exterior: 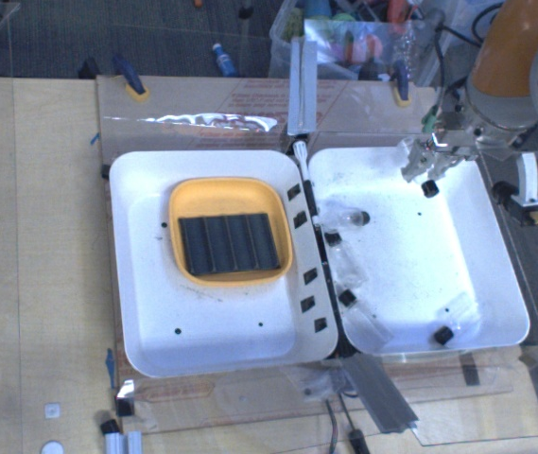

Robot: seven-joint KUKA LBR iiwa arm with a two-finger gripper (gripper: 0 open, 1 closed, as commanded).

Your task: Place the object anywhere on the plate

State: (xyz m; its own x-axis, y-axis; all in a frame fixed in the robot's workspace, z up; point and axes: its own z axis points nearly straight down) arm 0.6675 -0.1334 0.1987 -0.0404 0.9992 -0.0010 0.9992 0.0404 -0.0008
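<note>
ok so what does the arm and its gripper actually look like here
The arm is a bulky rounded body with a broad orange band over a pale grey section. At its end sits a small gripper of grey metal parts with a small black tip. The picture is too coarse to make out cables or markings on it.

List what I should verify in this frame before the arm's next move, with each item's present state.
1. Yellow plate sits flat in the left bin: ok.
2. Dark ridged object lies on the plate, inside its rim: ok.
3. Hand is over the far side of the right bin, well apart from the plate: ok.
4. Hand carries something: cannot tell.
5. Small clear item lies in the right bin near the divider; what it is: cannot tell.
</note>
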